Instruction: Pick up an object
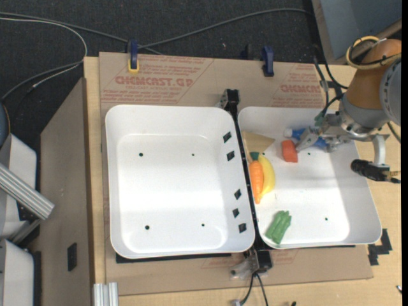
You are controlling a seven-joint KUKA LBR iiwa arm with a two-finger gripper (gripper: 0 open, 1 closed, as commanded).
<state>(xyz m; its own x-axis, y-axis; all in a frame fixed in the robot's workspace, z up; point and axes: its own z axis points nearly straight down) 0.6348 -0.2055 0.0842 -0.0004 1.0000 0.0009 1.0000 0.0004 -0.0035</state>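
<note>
two shallow white bins sit side by side on a brown board, meeting along a dark divider dotted with black clips. the left bin [169, 177] shows just its bare white floor with four small dark dots. the right bin [331, 196] holds everything: a red block [289, 151] near its upper middle, an orange carrot [256, 179] lying along the left wall with a yellow banana [267, 174] touching its right side, a tan wedge-shaped piece [257, 141] just above them in the upper left corner, and a green, ridged, leafy-looking object [278, 227] near the lower left corner, well apart from the block. a small blue object [297, 133] lies close to the bin's upper edge, right of the tan piece. the gripper [317, 139] hangs over the upper right part of this bin, just right of the red block and beside the blue piece; whether it is spread or closed cannot be told from this angle, and nothing is visibly held in it. the red block is small, boxy and stands upright.
</note>
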